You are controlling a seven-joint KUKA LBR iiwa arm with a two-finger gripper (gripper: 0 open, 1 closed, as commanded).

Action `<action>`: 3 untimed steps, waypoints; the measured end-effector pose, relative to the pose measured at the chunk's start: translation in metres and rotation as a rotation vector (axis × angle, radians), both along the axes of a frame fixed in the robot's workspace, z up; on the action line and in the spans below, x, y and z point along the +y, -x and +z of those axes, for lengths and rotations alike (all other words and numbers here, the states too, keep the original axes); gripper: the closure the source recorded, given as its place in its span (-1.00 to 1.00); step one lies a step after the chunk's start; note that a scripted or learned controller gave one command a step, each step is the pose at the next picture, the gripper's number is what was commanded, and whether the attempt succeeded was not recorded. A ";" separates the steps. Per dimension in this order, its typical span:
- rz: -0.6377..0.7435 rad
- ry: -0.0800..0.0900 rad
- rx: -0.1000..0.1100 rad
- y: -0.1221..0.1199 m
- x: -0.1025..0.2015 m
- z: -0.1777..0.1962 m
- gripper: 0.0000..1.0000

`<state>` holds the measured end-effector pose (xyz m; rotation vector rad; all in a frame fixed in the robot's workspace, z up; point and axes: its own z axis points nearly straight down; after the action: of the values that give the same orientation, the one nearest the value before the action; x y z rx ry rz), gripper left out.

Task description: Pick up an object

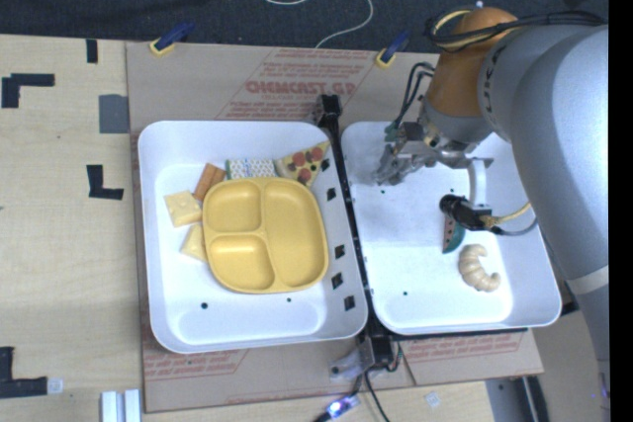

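Looking down from the fixed camera: two white bins side by side on a cardboard sheet (297,79), left bin (158,212) and right bin (415,301).

My arm (554,124) comes in from 3 o'clock, orange band (465,79) above the wrist. My claw (394,163) sits over the right bin's 11 o'clock corner, pointing down toward the bin floor. Whether it is released or clenched, I cannot tell; too small and blurred. Nothing seen between its tips.

Right bin contents:
- croissant (479,268), pale tan, at 4 o'clock from the bin's middle, lying on the floor.
- watermelon slice (455,234), small, red with a dark edge, just beside the croissant at its 11 o'clock.
- Both are well apart from my claw, at 4 o'clock from it.
- A black fitting with a cable (460,207) hangs just above the slice.

Left bin contents:
- yellow tray (265,234) with three compartments, near the middle.
- cracker (182,208) at the tray's 9 o'clock, a second yellow piece (193,242) below it, partly under the tray's rim.
- orange-brown strip (208,180) at 10 o'clock.
- patterned piece (249,169) at 12 o'clock.
- pizza slice (305,161) at 1 o'clock, near the divider.

A white cord (316,0) loops over the dark floor at 12 o'clock.
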<state>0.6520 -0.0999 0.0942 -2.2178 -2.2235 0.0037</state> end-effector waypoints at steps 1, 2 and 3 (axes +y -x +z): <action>-0.001 -0.002 -0.002 -0.001 -0.005 0.043 1.00; 0.000 -0.002 -0.006 -0.003 0.005 0.101 1.00; -0.001 -0.002 -0.003 -0.004 0.006 0.131 1.00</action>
<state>0.6555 -0.0939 0.2253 -2.2194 -2.2230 -0.0017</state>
